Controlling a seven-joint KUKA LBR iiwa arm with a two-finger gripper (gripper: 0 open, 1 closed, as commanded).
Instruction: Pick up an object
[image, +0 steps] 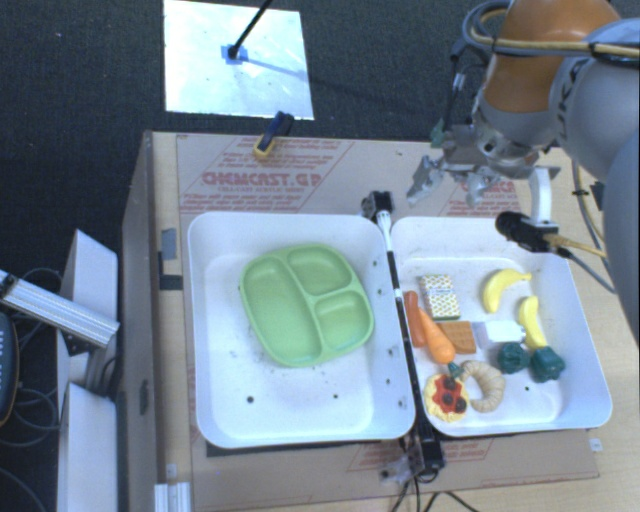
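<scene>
Cardboard-topped desk (300, 175) is carrying two white bins. Gripper (455, 182) is hovering above the right bin (590, 395), fingers spread, gripping nothing. Banana (503, 287), carrot (430, 330) are lying untouched; pickup not begun.

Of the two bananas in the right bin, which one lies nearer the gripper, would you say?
The upper banana, curved near the bin's far side, is nearer the gripper; the other banana lies lower, beside the white block.
</scene>
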